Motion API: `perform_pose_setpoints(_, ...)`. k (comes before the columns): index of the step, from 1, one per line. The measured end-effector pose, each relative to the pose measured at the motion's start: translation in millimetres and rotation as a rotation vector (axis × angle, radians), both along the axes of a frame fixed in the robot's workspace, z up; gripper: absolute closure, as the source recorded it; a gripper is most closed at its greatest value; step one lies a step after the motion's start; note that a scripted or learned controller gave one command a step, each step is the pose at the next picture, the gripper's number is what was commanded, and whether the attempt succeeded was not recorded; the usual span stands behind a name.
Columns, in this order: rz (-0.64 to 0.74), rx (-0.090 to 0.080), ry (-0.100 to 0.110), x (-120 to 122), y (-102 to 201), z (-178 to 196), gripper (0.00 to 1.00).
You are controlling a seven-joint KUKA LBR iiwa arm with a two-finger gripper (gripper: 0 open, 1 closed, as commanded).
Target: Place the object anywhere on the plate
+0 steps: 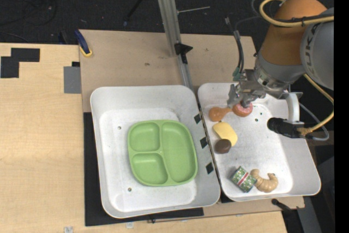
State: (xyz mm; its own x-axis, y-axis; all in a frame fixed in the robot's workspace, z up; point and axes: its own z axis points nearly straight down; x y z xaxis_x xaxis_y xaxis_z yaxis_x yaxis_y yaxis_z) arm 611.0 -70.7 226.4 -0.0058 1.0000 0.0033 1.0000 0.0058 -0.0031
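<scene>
A green divided plate (162,153) lies in the left white bin (106,117), with nothing on it. My gripper (242,103) hangs low over the back of the right bin (292,163). It is directly above a small pink-red round object (245,111) and partly covers it. I cannot see whether it touches the object. An orange pear-shaped piece (219,113) lies just left of that object. The grey arm with its orange band (297,13) reaches in from the upper right.
The right bin also holds a yellow cylinder (225,132), a brown round piece (222,145) against it, a green can (241,178) and a tan curled piece (264,181). A metal post (170,24) stands behind the bins. A black fitting with cable (283,126) sits to the gripper's right.
</scene>
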Motion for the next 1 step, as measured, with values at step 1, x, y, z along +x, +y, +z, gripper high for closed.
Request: perform_pose_setpoints(1, 0.000, 0.000, 0.002, -10.3, 59.2, -8.9, 1.00)
